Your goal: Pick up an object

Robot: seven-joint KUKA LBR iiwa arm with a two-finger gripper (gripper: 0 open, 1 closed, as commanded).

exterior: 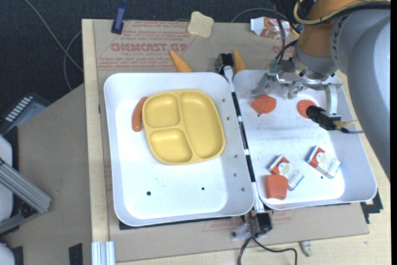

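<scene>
Entry for your log, with every place taken from the right bin [353, 158]. You have the arm [356, 28] coming in over the bin's far right corner, and its hand [291, 80] sits low above the far end of the bin floor; whether its grip is spread or closed you cannot tell from this angle, and nothing shows in it. Just beside the hand, toward the bin's inner wall, lies a red round piece [264, 104], flattish with no clear long axis, so it points nowhere in particular. A second orange-red piece [304, 108] lies near it toward the bin's outer side, partly covered by a dark part of the arm. At the bin's near end you will find two small red-and-white packets [285, 170] [324, 160], each a short oblong lying flat with its long axis slanting across the floor, and a red block [276, 186] touching the first packet. Outside this bin, the left bin [124, 152] carries a yellow divided tray [183, 126] with a sausage [137, 115] along its far side (long axis running up the bin). On the desk [99, 59] behind the bins lie a carrot [180, 62] and a slice of bread [200, 24]. As for progress, you should judge the pick as not yet made: every item rests on a surface, and closing and lifting remain.
</scene>
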